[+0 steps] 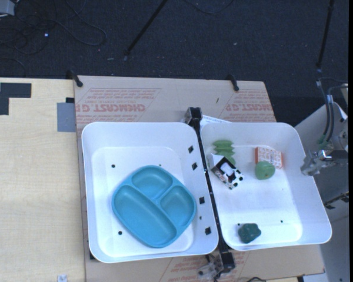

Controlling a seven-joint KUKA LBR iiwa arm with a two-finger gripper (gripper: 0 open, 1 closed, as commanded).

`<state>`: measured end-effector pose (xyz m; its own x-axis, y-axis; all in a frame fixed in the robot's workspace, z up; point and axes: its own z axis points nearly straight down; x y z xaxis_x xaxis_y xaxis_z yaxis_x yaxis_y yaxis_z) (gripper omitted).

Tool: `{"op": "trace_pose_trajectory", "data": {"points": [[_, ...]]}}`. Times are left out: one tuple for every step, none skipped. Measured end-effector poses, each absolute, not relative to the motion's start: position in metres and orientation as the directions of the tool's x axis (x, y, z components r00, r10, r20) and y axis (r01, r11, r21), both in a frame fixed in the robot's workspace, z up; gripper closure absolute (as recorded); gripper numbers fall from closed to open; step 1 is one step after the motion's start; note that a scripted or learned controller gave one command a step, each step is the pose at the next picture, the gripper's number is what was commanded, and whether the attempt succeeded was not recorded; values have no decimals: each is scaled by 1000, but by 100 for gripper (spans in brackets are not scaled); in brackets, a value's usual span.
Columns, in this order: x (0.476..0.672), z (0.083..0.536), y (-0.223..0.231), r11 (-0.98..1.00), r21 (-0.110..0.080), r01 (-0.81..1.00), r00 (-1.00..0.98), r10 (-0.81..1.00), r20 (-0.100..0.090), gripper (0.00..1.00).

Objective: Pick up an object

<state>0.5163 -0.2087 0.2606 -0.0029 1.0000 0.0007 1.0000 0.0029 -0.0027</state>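
Observation:
The right bin (306, 216) holds several small objects. A pale green leaf-shaped piece (224, 147) lies near its back left. Just in front of it sits a black and white object (227, 173). An orange-red box (268, 156) rests toward the back right, with a light green ball (264, 170) touching its front side. A dark green lump (249, 232) lies alone near the front wall.
The left bin (97, 216) carries a blue divided plate (154, 205). A black divider (205, 181) runs between the bins. Grey metal hardware (322, 157) and cables stand just beyond the right bin's right rim. Cardboard lies under both bins.

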Motion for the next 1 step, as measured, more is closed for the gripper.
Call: {"op": "trace_pose_trajectory", "data": {"points": [[524, 250, -150, 5, -6, 1000, -5, 1000, 3, 100]]}}
